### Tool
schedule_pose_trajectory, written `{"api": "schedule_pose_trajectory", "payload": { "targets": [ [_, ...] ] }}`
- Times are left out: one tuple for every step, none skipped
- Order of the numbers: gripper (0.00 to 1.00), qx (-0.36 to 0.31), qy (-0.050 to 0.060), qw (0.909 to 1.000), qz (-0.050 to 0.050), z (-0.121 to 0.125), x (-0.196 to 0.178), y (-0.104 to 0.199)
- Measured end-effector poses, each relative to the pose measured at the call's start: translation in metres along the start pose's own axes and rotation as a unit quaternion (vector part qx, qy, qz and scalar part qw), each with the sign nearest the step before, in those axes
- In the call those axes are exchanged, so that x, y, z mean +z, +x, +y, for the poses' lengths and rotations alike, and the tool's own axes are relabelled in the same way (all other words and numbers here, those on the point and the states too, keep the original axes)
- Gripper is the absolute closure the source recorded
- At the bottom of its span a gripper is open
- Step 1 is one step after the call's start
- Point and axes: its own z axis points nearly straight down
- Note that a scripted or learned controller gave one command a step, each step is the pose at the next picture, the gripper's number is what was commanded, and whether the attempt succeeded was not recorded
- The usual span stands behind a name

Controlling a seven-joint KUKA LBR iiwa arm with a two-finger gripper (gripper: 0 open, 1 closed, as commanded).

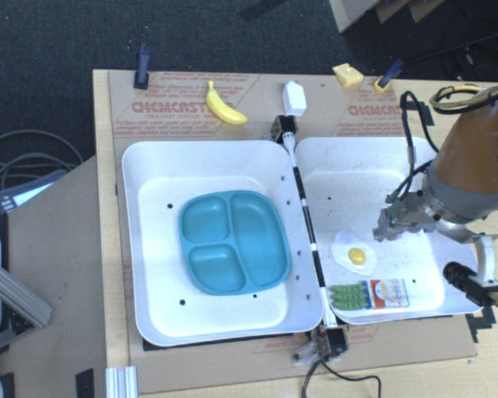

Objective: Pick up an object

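We see the tool (392, 225) hanging over the right bin (336, 160), near its middle; whether it is released or clenched we cannot tell. Just below and left of the tool lies a fried egg (353, 255), apart from it; further below, at the bin's near edge, lies a flat packet (369, 294). Far to the left of the tool, a blue divided plate (233, 241) rests in the left bin (149, 172); on the bench (108, 222) behind, left of the tool, lies a banana (222, 107).
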Motion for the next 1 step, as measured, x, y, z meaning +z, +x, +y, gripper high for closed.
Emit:
{"api": "schedule_pose_trajectory", "payload": {
  "targets": [
    [0.00, 0.000, 0.001, 1.0000, 0.000, -0.0004, 0.0005, 0.0002]
  ]
}}
